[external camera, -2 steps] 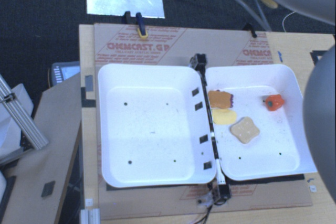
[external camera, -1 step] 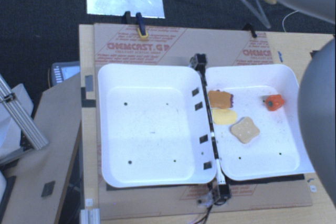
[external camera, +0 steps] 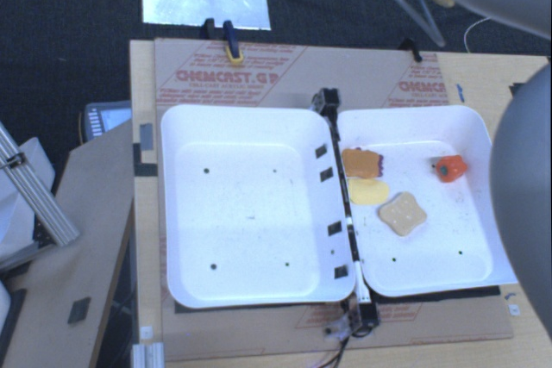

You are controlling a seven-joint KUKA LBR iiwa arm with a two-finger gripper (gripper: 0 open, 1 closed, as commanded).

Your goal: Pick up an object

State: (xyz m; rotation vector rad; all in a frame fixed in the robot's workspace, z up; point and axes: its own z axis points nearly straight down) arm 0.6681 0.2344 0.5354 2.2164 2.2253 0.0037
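- Below me the bench (external camera: 142, 211) is pale wood, and a brown board (external camera: 285, 69) printed with red lettering lies flat on it.
- On that board my two white bins sit side by side, their inner rims touching: the left bin (external camera: 177, 211) and the right bin (external camera: 470, 121).
- A yellow-tipped clamp (external camera: 233, 43) sits at the board's far edge.
- Black clips (external camera: 332, 185) line the seam between the bins.

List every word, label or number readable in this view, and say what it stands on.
"CHEMCAST" followed by letters that look like "GP", red print on the brown protective sheet behind the left white bin.
Similar red print at the sheet's right rear and front edge: too blurred to read.
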